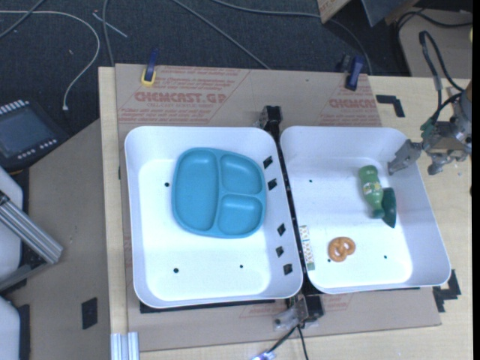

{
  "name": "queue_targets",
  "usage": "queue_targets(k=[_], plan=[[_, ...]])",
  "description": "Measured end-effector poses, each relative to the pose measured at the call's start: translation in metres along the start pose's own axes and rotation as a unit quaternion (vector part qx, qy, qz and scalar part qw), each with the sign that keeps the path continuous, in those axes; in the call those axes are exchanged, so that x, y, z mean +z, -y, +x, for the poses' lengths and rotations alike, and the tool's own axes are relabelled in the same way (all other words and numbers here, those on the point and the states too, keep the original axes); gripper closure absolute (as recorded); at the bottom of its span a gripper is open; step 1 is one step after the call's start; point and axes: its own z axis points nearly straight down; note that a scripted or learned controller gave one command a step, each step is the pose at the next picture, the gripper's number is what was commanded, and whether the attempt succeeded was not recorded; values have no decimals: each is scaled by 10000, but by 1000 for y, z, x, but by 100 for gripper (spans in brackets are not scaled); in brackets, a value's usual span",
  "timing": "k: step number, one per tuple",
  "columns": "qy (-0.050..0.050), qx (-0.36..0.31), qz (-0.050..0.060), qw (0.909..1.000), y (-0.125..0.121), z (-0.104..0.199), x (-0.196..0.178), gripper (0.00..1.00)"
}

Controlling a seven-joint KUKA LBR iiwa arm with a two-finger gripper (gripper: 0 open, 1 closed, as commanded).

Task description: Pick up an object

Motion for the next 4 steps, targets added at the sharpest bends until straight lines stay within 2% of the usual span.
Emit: queue_targets(k=[1,3,4], plan=[[18,-19,-67,10000,-3,1,-8,0],[-8,-21,-41,10000,-9,1,116,0],[-16,-32,-60,10000,-11,5,131,0]])
